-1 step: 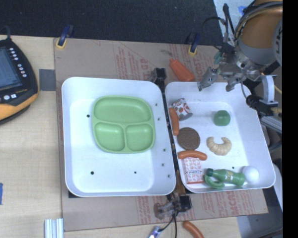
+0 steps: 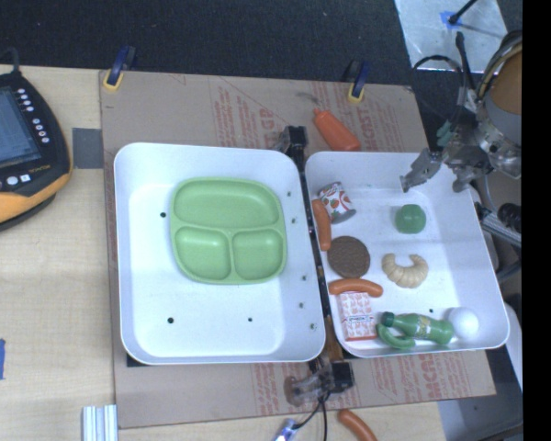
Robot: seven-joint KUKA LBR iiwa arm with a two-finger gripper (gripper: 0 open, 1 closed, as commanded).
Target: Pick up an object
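Green ball (image 2: 410, 219) sits loose on the floor of the right bin (image 2: 459, 246), just below the fingers, nothing touching it. The gripper (image 2: 439, 171) hangs over the bin's upper right part, fingers spread, one tip (image 2: 413, 180) reaching left and the other to the right, with nothing between them.

Further below the fingers, past the ball, lies a pale croissant (image 2: 405, 270). Down and left of the fingers there's a brown round patty (image 2: 349, 256), then a hot dog (image 2: 355, 288) under it, and a red-and-white packet (image 2: 357, 319) below that. Left of the fingers, a small red-and-white wrapper (image 2: 333, 200) with an orange sausage (image 2: 322, 224) tight against the bin's left wall. Far below, along the near edge, a green bottle (image 2: 413, 329) lies on its side, a white egg (image 2: 463, 322) just beside its cap end.

Up and left of the fingers, outside the bin, an orange carrot (image 2: 335, 131) rests on the cardboard. Well left, the other bin (image 2: 147, 274) carries a green divided plate (image 2: 229, 231). A teach pendant (image 2: 18, 150) lies at the far left.
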